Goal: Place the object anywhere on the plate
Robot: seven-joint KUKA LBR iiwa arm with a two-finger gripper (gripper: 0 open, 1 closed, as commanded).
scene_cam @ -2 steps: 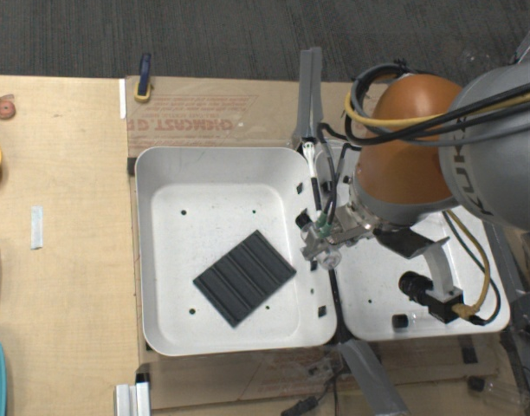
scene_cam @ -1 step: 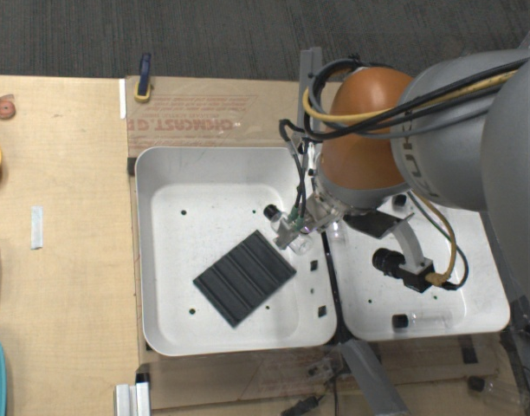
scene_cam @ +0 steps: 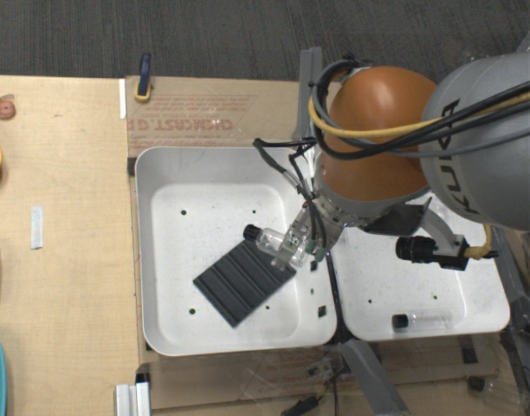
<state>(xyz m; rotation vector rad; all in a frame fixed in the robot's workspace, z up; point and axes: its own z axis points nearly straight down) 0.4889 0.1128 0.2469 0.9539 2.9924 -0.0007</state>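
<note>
Plainly, the gripper (scene_cam: pixel 293 248) is poised low over the left bin (scene_cam: pixel 161 180), just at the upper right corner of a dark ribbed plate (scene_cam: pixel 241 281) that lies tilted on the bin floor. Whether anything is clamped cannot be told from this view — the wrist hardware is cluttered and partly see-through, so its state is left undecided. Just beside the gripper, on its left, a small clear object with a dark cap (scene_cam: pixel 258 235) is seen, lying at the plate's upper edge; it cannot be made out whether it is touched by the gripper or merely near it, nor whether it rests on the plate or just off its corner.

Above the gripper, the orange band (scene_cam: pixel 373 133) and grey arm (scene_cam: pixel 481 137) are seen reaching in across the right bin (scene_cam: pixel 473 319), where another small clear item (scene_cam: pixel 421 321) lies near the front wall.

As a judgement, the step in hand is the setting down of the object on the plate. To do it well, the object should be carried a little further toward the plate's middle — down and to the left — so that it is not dropped on the raised corner. It should be lowered close to the ribs before being let go, since a round thing is likely to roll off a slanted surface.
</note>
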